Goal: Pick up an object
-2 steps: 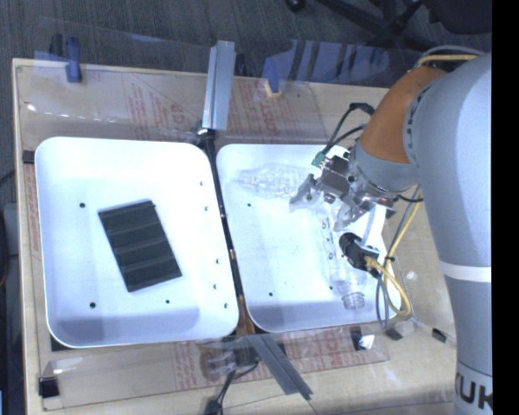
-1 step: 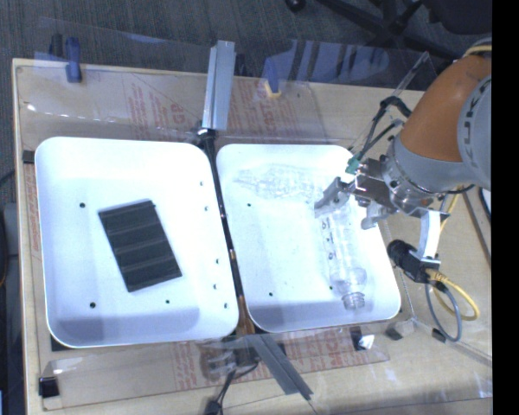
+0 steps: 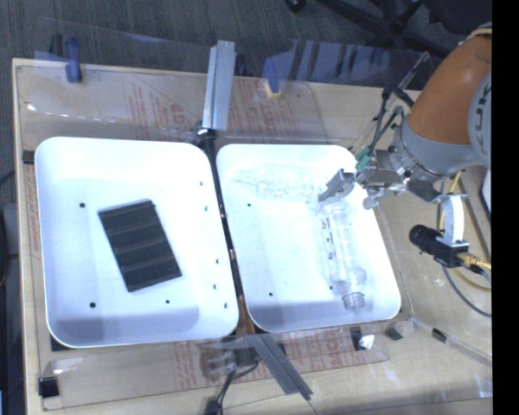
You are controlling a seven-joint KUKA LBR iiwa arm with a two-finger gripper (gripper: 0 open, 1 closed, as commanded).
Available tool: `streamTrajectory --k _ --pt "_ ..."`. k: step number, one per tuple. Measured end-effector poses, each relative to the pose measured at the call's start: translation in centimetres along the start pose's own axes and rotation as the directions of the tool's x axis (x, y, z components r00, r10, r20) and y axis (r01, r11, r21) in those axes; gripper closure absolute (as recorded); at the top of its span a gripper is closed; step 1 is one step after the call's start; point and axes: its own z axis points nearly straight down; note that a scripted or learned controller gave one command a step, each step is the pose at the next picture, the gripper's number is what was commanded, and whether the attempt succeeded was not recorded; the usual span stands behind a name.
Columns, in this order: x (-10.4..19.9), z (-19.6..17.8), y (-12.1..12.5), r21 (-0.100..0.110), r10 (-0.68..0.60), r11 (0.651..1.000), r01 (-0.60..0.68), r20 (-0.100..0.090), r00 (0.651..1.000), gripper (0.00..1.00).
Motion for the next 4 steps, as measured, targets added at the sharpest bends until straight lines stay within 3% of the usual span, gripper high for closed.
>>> streamTrajectory --k 1,2,3,4 --pt "-0.2 0.9 1.4 0.0 -0.007 1.0 0.007 0.0 1.0 0.0" --pt "-0.3 1.5 2.2 -0.002 -0.097 0.995 0.097 0.0 0.995 0.0" --pt "-0.2 0.6 2.3 -0.003 -0.102 0.995 0.102 0.001 0.995 1.0" --pt "-0.2 -0.4 2.4 -0.004 -0.108 0.994 0.108 0.001 0.994 1.0"
